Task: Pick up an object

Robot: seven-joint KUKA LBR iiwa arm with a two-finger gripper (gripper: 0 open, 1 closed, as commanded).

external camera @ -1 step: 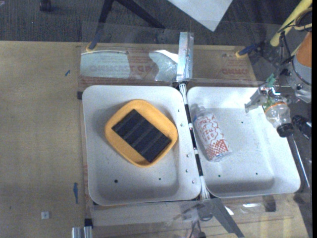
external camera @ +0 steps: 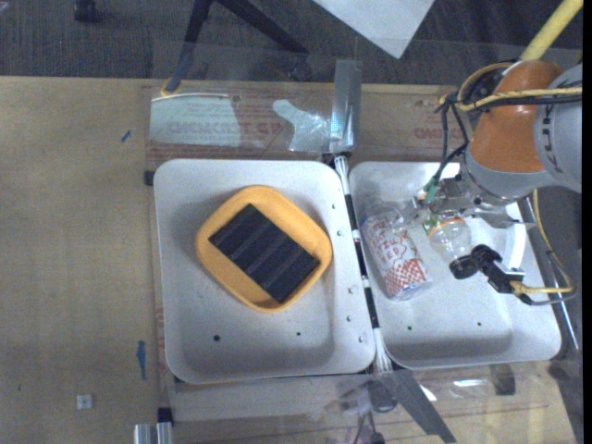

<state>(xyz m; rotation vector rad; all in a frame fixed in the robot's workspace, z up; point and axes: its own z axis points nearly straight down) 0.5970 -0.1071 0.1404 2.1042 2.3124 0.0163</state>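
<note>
Faint pale lettering can be seen on the brown board (external camera: 242,126) behind the bins, too blurred to be read, and a red and white printed pattern is borne by the crumpled clear cup (external camera: 396,253) lying on its side in the right bin (external camera: 481,336), its print not legible. The gripper (external camera: 446,213) is lowered into the right bin just beside the cup and over a clear plastic bottle (external camera: 451,237); its opening cannot be told. A yellow tray with a black ribbed insert (external camera: 263,247) is seen in the left bin (external camera: 185,331).

Orange tray (external camera: 263,248) in left bin (external camera: 185,331); tool (external camera: 442,213) above crumpled cup (external camera: 396,255) in right bin (external camera: 462,336).
</note>
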